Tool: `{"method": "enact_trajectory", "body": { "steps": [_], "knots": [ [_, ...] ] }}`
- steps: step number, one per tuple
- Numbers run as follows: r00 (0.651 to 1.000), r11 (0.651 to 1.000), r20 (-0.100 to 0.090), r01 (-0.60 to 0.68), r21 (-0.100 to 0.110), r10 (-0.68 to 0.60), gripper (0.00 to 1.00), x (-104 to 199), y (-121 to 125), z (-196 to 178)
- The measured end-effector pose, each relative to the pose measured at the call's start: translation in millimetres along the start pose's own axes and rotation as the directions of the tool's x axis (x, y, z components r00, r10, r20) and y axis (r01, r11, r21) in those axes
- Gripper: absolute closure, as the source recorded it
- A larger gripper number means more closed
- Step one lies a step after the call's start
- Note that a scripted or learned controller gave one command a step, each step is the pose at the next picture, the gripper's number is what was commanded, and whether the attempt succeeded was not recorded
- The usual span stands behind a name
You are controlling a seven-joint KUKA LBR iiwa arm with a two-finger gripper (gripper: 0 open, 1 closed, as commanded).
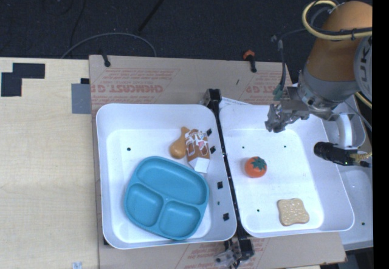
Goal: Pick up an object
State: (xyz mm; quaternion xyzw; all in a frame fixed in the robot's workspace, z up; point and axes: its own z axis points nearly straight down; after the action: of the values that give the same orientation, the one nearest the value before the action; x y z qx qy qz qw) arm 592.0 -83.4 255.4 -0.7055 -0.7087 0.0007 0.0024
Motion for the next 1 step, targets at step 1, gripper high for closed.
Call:
{"method": "enact_trajectory", "body": {
  "steps": [1],
  "knots": [
    [1.0,1.0,0.0,0.0,0.0,0.0,1.0,52.0,-12.2,-1.1]
  ]
}}
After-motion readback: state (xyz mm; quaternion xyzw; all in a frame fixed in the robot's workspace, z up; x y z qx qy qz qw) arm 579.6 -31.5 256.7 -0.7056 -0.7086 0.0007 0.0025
